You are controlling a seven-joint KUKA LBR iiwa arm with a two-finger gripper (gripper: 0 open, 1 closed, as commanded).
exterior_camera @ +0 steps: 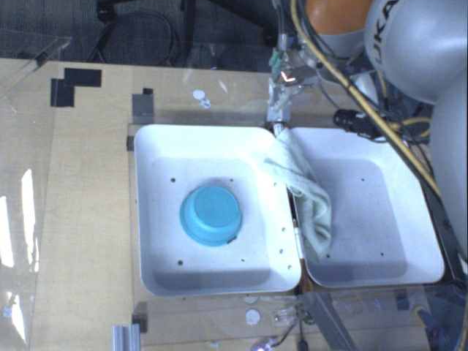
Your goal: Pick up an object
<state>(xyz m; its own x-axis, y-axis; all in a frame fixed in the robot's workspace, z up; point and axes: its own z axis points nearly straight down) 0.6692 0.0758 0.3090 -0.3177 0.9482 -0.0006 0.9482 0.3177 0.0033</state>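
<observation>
A pale greenish-white cloth (306, 196) stretches from a pinched corner at the back of the bins down along the divider into the right bin (380, 269). My gripper (278, 126) stands over the back rim where the two bins meet, shut on that top corner of the cloth. The cloth's lower end still rests bunched on the right bin's floor, and one fold lies over the divider. A blue bowl (211, 215) sits upside down in the middle of the left bin (157, 269), well away from the gripper.
The grey arm with its orange band and cables (380, 123) fills the upper right, over the right bin's back edge. The wooden bench (73, 196) lies left of the bins, with black markers (73, 82) at its back left.
</observation>
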